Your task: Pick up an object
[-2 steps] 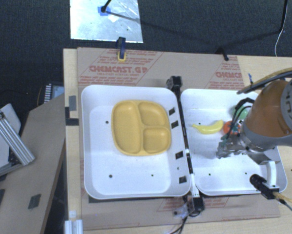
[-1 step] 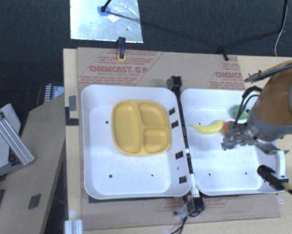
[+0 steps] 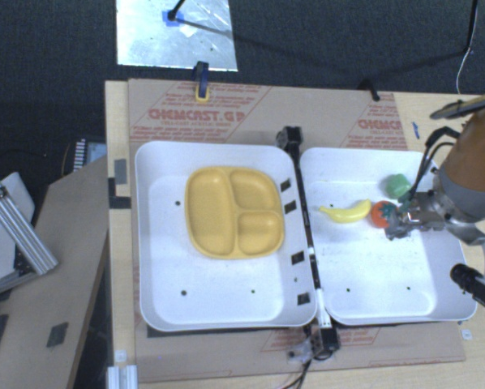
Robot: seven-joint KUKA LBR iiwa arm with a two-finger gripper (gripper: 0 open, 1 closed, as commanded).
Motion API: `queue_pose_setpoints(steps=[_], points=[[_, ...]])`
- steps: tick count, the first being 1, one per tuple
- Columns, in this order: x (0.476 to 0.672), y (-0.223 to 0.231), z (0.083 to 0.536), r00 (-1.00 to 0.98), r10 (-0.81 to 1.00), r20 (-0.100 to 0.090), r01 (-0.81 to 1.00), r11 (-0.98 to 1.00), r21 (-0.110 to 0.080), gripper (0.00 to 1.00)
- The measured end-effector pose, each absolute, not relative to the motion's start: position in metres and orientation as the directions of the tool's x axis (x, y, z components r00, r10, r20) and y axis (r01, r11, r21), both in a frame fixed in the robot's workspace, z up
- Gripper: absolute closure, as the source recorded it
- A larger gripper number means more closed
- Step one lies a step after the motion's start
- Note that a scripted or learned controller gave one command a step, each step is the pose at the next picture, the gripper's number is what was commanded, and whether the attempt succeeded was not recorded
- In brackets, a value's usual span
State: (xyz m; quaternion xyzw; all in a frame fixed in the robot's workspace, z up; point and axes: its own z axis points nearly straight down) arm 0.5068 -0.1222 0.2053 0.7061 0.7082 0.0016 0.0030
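yellow tray point(image 3: 230, 211); yellow banana point(image 3: 347, 211), red ball point(image 3: 380, 213), green block point(image 3: 397, 185); white bins point(image 3: 226, 310)

bright, even light | glare on foil sheet point(image 3: 176, 21) | perhaps slightly soft

Arm point(image 3: 475, 164) reaches in from right, wrist angled down-left, gripper point(image 3: 398, 221) low over the bin; finger state unclear.

A yellow banana point(image 3: 347, 211) and red ball point(image 3: 380, 212) lie beside the gripper point(image 3: 401, 220) in the right bin point(image 3: 372, 298).
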Motion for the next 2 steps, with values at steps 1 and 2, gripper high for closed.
queue_pose_setpoints(steps=[1,2], points=[[0.508,-0.122,0.232,-0.004,1.0,-0.001,1.0,0.004,0.005,1.0],[0.537,-0.076,0.242,-0.01,1.0,0.001,1.0,0.01,0.005,1.0]])
